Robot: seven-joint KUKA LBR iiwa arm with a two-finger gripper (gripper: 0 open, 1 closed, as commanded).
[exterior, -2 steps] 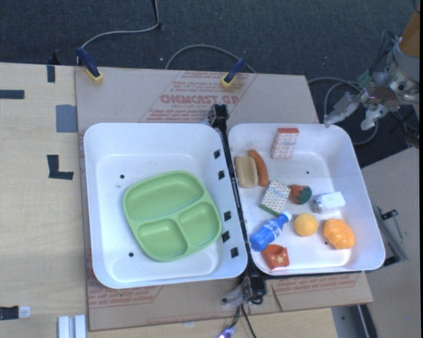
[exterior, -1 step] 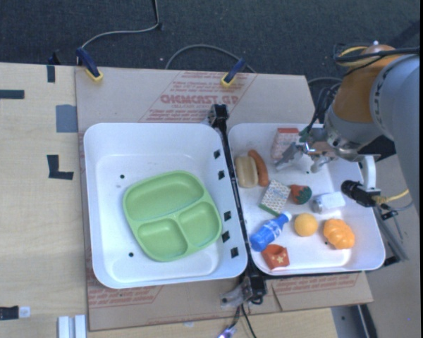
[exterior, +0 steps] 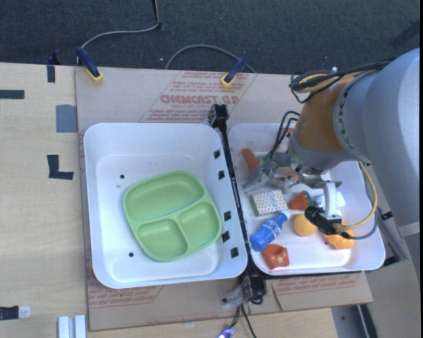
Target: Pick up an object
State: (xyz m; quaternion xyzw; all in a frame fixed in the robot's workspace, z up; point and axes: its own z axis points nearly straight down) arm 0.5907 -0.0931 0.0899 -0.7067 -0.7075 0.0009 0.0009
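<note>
My gripper (exterior: 265, 174) is down in the right bin (exterior: 363, 260), near its left wall. It hangs just above a green-and-white checkered block (exterior: 268, 202) and just right of an orange stick-shaped object (exterior: 249, 159). A blue bottle (exterior: 268, 232) lies tilted toward the bin's front, with a red object (exterior: 276, 257) in front of it. A yellow ball (exterior: 304, 225), a small red-orange piece (exterior: 298, 201) and an orange object (exterior: 339, 241) lie to the right, under the wrist. The arm's body hides the back right of this bin.
The left bin (exterior: 102, 146) holds a green divided plate (exterior: 173, 215). A black divider (exterior: 228, 182) runs between the bins. Cables and two yellow-and-blue clamps (exterior: 90, 67) sit on the cardboard behind the bins.
</note>
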